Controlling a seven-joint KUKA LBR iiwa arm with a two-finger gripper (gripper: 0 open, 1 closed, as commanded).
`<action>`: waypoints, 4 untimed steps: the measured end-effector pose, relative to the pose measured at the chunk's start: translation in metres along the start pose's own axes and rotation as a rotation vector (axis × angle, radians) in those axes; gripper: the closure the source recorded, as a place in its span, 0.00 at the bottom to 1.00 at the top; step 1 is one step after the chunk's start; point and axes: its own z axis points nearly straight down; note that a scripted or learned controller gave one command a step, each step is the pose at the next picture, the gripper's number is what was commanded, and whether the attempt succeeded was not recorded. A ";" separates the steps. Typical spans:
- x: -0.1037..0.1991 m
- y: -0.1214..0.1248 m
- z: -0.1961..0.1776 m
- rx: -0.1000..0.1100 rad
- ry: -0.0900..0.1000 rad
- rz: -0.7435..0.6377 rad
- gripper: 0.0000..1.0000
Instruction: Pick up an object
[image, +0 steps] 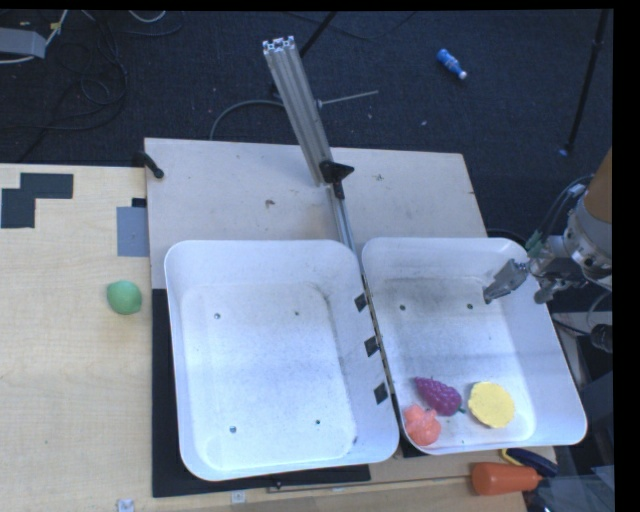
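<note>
White plastic makes up the two shallow bins that sit side by side on the counter (240, 190), a pale board over a black mat. The left white bin (195, 270) shows a speckled, scuffed floor. The right white bin (545, 340) holds three small things crowded toward its near edge: a purple bunch-of-grapes toy (438, 395), a round yellow disc-shaped piece (492, 404) just to the right of it, and an orange-red rounded toy (423, 426) tucked in the near left corner, close under the grapes and near the divider between the bins.

The grey arm's two-finger gripper (520, 278) reaches in over the far right rim of the right bin. Its fingers look spread apart, one dark fingertip (497, 290) pointing down-left toward the bin floor, and nothing sits between them. It is well apart from the three toys, which lie toward the near side of the bin.

Outside the bins, a small green ball (124, 297) rests on the light wooden surface to the left, and an orange carrot-like object (505, 477) lies just beyond the near edge of the right bin. A grey metal extrusion bar (300, 105) slants down from the far side to the seam between the bins.
</note>
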 end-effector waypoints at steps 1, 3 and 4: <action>0.000 -0.003 0.043 -0.001 0.000 0.000 0.00; 0.004 -0.003 0.074 -0.004 -0.001 0.001 1.00; 0.010 -0.010 0.026 -0.008 -0.002 0.000 1.00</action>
